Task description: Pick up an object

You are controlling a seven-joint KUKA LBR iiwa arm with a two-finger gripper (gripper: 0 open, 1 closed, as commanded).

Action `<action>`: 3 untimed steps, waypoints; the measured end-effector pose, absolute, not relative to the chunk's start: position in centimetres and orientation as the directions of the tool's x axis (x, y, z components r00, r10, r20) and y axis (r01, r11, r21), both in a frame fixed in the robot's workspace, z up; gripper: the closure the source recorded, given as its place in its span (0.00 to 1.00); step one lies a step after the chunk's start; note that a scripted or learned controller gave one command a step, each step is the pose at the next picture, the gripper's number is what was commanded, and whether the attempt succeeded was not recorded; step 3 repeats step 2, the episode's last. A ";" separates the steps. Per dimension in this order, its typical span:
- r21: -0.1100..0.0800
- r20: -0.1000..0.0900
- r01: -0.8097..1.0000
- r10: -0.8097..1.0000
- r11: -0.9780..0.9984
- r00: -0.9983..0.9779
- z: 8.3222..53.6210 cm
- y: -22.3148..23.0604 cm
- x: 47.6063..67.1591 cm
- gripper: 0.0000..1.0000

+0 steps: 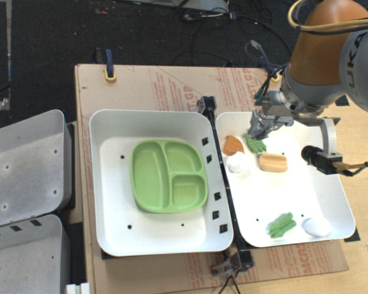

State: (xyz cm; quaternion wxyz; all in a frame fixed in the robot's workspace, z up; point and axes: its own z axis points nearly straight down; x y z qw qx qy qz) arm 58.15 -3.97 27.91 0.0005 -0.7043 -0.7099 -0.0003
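The bench carries two white bins side by side, and each has its own role as I judge it. The left bin (pixel 110 164) holds a green divided tray (pixel 170 176) that lies flat in the middle, with nothing in its compartments. The right bin (pixel 331 201) holds the loose things to pick from: an orange piece (pixel 233 144), a small white lump (pixel 236 162) just below it, a tan block (pixel 273 163) beside them, a green bundle (pixel 281 225) near the front wall and a white ball (pixel 317 226) next to that. They lie scattered and apart, which gives room for the fingers to come down around one of them. The gripper (pixel 262 132) is low at the back of the right bin, directly over a small green piece (pixel 256 144), so this piece seems to be the chosen target. The piece lies on the bin floor, close to the orange piece but not clearly touching it. Whether the fingers are apart or together I cannot tell, because the wrist hides them from above. I also cannot say that the piece is held; it looks to rest on the floor. The neighbour is near, so a finger could push the orange piece aside.
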 end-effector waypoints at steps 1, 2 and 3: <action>-0.002 0.001 1.000 1.000 0.007 -0.007 25.6 1.7 58.9 1.00; -0.003 0.000 1.000 1.000 0.007 -0.007 23.3 7.2 58.8 1.00; -0.003 0.000 1.000 1.000 0.007 -0.007 23.3 7.2 58.8 1.00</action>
